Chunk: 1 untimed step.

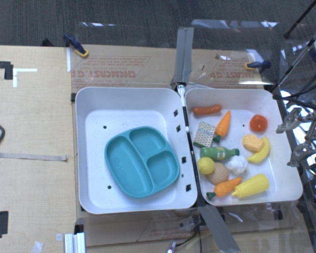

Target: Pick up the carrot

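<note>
Well, nothing has been lifted yet, by the look of it: every toy food lies loose in the right bin (237, 115), which sits flush against the left bin (80, 141) on the surface.

Two pieces could answer to the task. One carrot (224, 123) lies on a slant near the middle of the right bin, its green top pointing down towards the divider and just beside a speckled cracker (204, 134). A second carrot (226, 186) lies along the near wall, wedged between a brown potato (218, 174) above it and a yellow squeeze bottle (250, 186) to its right, and it seems to touch both.

I'd judge the upper carrot the easier target. Bare bin floor lies along its right side, and a red sausage (207, 109) sits apart above it, so there is room to come down across its narrow body. The lower one is hemmed in because the pile has gathered around it: a lemon (206, 166), a green bottle (218, 153) and a white bulb of garlic (236, 164) crowd close. A grab there could nudge a neighbour or catch the wall.

A tomato (258, 123) and a banana (261, 152) sit farther right, out of the way. The blue divided plate (142, 161) in the left bin holds nothing, probably waiting as a drop spot.

Whether the fingers are spread or pressed together, I cannot tell from here.
</note>
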Each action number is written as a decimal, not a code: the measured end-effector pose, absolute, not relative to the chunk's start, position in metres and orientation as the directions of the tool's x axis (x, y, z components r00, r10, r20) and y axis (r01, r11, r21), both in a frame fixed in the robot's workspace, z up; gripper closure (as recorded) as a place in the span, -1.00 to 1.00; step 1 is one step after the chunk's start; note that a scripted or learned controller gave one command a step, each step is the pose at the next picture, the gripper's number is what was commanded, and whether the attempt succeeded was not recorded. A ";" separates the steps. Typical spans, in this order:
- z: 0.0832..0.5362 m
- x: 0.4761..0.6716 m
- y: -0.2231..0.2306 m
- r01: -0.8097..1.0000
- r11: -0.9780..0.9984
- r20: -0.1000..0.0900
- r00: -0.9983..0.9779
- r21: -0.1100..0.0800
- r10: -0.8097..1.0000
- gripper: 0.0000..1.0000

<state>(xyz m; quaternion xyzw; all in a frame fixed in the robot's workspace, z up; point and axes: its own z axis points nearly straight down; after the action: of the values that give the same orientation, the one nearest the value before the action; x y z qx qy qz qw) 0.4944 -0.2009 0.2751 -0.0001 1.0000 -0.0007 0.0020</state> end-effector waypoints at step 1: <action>0.101 0.505 -0.161 0.033 0.999 -0.007 -0.999 -0.001 0.033 -1.00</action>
<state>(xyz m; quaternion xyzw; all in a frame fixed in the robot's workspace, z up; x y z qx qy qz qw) 0.5050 -0.1610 0.1009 0.0165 0.9999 -0.0006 0.0034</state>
